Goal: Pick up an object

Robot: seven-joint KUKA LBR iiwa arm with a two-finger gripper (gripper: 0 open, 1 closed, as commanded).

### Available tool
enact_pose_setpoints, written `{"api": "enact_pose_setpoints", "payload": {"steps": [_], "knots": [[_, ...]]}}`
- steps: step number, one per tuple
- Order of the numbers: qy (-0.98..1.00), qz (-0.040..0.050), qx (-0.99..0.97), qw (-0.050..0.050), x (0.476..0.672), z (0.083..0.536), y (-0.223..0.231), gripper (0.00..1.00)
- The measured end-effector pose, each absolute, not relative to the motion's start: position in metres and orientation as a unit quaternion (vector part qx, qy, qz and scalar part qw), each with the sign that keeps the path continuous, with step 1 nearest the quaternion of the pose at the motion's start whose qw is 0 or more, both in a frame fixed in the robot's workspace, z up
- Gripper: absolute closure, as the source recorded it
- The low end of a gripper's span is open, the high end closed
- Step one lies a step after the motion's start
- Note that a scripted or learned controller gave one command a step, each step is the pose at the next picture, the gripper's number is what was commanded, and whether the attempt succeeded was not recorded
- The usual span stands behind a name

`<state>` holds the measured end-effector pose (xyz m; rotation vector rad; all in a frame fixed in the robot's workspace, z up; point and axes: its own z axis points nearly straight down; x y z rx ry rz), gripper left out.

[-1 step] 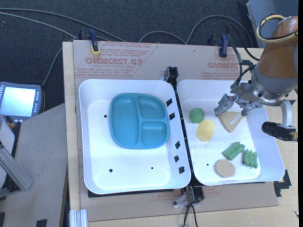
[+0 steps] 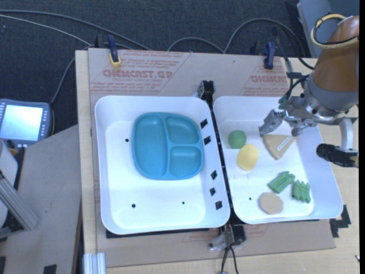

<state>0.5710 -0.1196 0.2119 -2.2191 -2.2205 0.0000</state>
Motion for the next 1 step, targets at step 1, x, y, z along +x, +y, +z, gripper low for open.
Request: {"api": "enact_pose_setpoints", "payload": {"steps": [1], "knots": [[-0.707,0.0015,-0.707,0.003,0.5783,0.1653,-0.1158,0.0]]}}
